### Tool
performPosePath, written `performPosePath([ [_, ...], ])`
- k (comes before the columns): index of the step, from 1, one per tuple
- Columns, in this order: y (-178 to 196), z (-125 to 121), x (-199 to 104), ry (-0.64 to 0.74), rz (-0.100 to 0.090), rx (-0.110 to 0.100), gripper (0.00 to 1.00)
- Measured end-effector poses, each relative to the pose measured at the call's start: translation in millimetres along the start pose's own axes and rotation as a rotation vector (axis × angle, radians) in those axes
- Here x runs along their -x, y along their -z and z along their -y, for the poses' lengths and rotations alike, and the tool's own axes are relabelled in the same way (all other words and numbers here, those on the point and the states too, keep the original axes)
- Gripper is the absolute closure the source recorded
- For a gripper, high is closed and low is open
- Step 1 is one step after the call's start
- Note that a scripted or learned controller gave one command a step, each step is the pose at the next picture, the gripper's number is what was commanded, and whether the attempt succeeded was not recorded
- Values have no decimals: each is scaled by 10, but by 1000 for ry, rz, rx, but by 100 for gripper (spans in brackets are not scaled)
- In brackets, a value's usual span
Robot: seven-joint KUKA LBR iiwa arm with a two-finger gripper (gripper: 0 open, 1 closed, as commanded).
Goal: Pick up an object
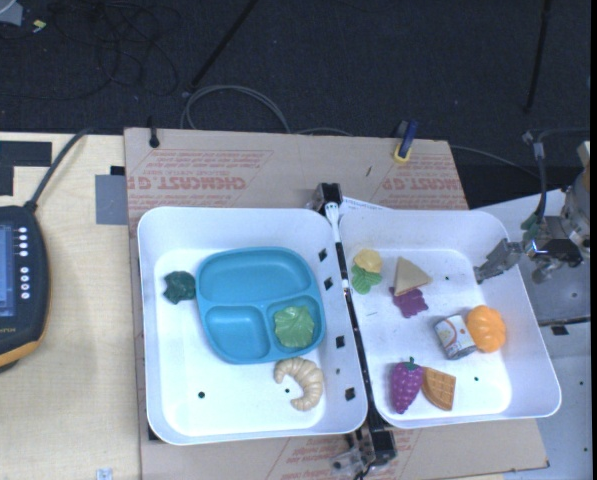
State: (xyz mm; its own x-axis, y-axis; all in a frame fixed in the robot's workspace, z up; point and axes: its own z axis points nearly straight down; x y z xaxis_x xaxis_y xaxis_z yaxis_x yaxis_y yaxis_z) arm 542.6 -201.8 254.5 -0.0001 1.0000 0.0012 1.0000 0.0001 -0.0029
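Fingers (500, 259) at right bin's (538, 388) far right rim, grip state unclear; orange toy (486, 328) lies apart, nearer camera.

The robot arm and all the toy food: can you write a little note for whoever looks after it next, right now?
Gripper: at the right bin's upper right rim, nothing between its fingers.
Right bin: orange, can, grapes, waffle, sandwich wedge, yellow-green toy.
Left bin: blue tray with lettuce in one compartment, croissant below it, dark green toy to its left.
Done: nothing picked up yet.
Left: go down on one toy, grab, lift.
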Motion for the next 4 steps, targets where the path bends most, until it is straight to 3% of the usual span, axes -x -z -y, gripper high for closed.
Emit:
performPosePath([
  [1, -1737, -191, 9, 1, 0, -2, 0],
  [2, -1677, 231, -713, 4, -4, -4, 0],
  [3, -1674, 686, -947, -2, -1, -2, 0],
  [4, -1675, 616, -1039, 0, 1, 1, 0],
])
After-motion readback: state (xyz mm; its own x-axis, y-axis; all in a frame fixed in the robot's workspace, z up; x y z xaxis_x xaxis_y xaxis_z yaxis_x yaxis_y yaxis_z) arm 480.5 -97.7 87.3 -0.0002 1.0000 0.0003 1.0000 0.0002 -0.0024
